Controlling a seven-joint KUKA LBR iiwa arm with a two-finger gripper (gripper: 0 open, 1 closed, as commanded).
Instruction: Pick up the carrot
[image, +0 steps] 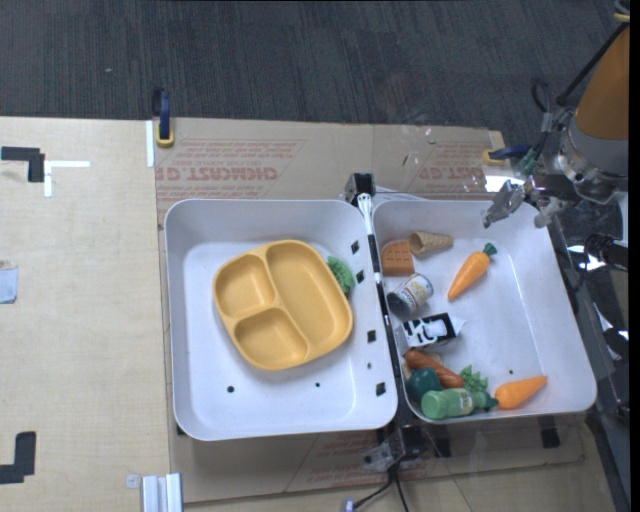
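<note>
The hand (512, 197) hangs over the right bin's (560, 300) far rim at about one o'clock, small and partly blurred, so I cannot tell how its tips stand; nothing shows between them. Below it the bin's upper right floor lies bare, giving open room down toward the carrot (469, 274), which lies tilted with its green top toward one o'clock, apart from the rim and from its neighbours. A second carrot (520, 391) lies at five o'clock, close to the bin's near wall. So two carrots. Along the right bin's left side the things crowd: one cone (430, 241) at eleven o'clock, one waffle-like block (397, 257) just beside it, one small can (411, 293) below, one black-and-white card (431, 328), then a tight cluster at seven o'clock, with what may be a sausage (433, 366) and one green bottle (447, 403), touching one another. The left bin (200, 390) holds one yellow divided plate (283, 303) with three compartments, a green leafy piece (341, 273) tucked at its three o'clock edge, and wide bare floor near the front wall. Both bins sit on the counter (75, 330), touching.
</note>
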